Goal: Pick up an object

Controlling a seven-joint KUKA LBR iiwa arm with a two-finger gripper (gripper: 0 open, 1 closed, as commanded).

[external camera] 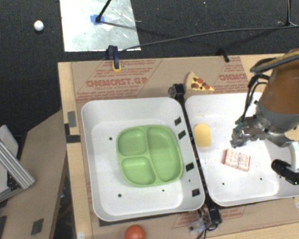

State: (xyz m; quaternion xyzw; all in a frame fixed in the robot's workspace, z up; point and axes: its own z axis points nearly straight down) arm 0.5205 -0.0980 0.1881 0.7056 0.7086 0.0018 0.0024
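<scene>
the tool (240, 136) hangs over the right bin (258, 193), just up and to the left of the small pink-and-white packet (237, 159), with the yellow lemon-shaped piece (203, 135) a little further off to its left. at this slant and size i cannot tell whether the tool is open or closed, and nothing can be seen gripped in it.

the packet looks like the nearest thing to pick, so i judge this to be the approach before a grasp. it lies flat on the bin floor, turned slightly askew, and stands apart from both the walls and the yellow piece, so there is room to come down on either side of it. to do the step well, the tool should first centre over the packet rather than over its upper corner. its closing line should then turn across the packet's shorter side, and it should go down close to the floor before closing, since a flat thing gives little height to catch. closing too high would likely slide off the top. an off-centre descent may only push the packet along.

the yellow piece is rounder and taller, so it may be easier to catch, but it could roll, and it lies near the bin's left wall.

the left bin (105, 207) holds a green divided plate (148, 155). on the bench (135, 73) outside the bins lie a pizza-slice toy (199, 82) and a red ball (134, 235), both well away from the tool.
</scene>
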